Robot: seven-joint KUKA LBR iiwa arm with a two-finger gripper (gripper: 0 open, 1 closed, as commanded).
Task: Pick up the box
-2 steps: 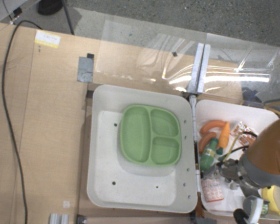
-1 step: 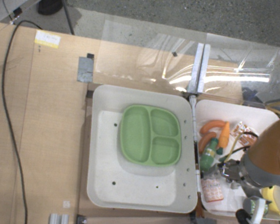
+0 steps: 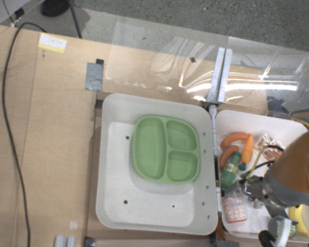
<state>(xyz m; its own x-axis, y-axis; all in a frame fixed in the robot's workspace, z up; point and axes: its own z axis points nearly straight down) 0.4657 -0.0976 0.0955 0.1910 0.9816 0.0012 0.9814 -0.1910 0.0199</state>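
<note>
Box (image 3: 234, 208), white with red print, lying flat in right bin (image 3: 268, 126) near its front-left corner, just below green bottle (image 3: 230, 169). Gripper (image 3: 248, 188) low over right bin, just right of bottle, beside box's upper edge; open or closed: cannot tell. Orange carrot (image 3: 247, 148) and sausages (image 3: 234, 139) behind bottle. Green sectioned tray (image 3: 166, 149) in left bin (image 3: 104, 198).

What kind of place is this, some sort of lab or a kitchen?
Most likely a robotics lab. A robot arm reaches over two white bins on a wooden bench, one holding a green divided plate, the other toy food; a black cable trails across.
</note>
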